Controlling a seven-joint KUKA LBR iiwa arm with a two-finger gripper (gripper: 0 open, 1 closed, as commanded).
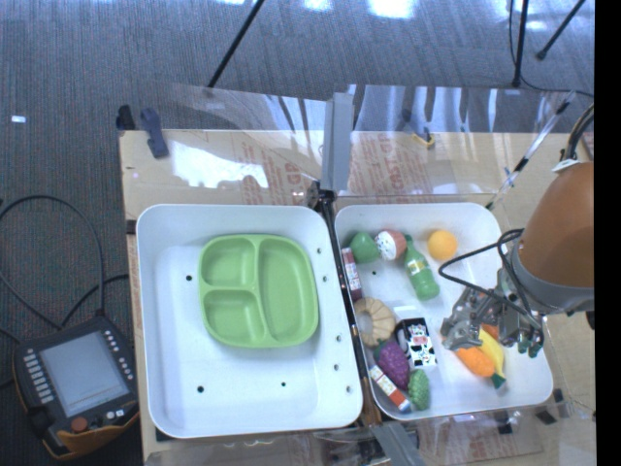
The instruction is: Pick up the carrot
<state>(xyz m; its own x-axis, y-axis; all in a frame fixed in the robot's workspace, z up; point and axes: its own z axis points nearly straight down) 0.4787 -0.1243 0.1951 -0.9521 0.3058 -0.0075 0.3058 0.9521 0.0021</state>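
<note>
Two shallow white plastic bins (175, 260); the left one holds a light green three-compartment plate (259, 290). The right one holds an orange carrot (474, 360) beside a yellow piece (494, 349), an orange ball (441, 245), a green bottle (421, 275), a purple grape bunch (393, 363), a black-and-white patterned carton (417, 344) and a tan ring-shaped pastry (373, 318). Grey metal gripper (482, 330) under an orange arm band (568, 226); light wooden bench (233, 163), dark grey ribbed carpet (58, 66).
</note>
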